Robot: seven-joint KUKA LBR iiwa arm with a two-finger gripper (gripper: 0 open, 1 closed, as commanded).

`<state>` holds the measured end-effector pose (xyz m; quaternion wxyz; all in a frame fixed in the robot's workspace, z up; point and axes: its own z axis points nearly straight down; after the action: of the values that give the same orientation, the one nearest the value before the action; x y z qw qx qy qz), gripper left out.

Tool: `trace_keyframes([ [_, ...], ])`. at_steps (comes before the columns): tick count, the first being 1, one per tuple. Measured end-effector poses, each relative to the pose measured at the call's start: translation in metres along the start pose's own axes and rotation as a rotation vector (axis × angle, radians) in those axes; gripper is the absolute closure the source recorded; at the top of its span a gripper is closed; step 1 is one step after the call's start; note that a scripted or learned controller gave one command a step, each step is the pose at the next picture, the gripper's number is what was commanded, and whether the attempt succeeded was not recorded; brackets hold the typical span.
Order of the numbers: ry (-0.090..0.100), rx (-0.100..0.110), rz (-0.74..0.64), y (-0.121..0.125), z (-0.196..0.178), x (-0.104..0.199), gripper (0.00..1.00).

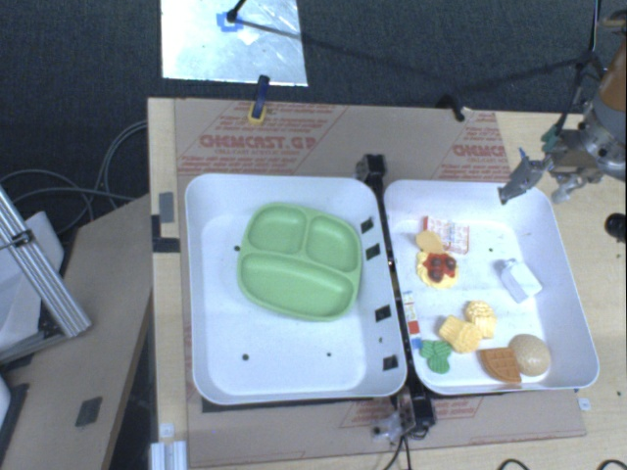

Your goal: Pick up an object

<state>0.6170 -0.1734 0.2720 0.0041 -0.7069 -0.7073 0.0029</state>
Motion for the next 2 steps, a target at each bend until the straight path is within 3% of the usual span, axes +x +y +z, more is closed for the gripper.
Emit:
trace_keyframes([
  [1, -0.002, -0.012, -0.003, 0.002, -0.008, 0.001, 0.00],
  [2, -0.002, -0.009, -0.001, 0.007, 0.052, -0.004, 0.00],
])
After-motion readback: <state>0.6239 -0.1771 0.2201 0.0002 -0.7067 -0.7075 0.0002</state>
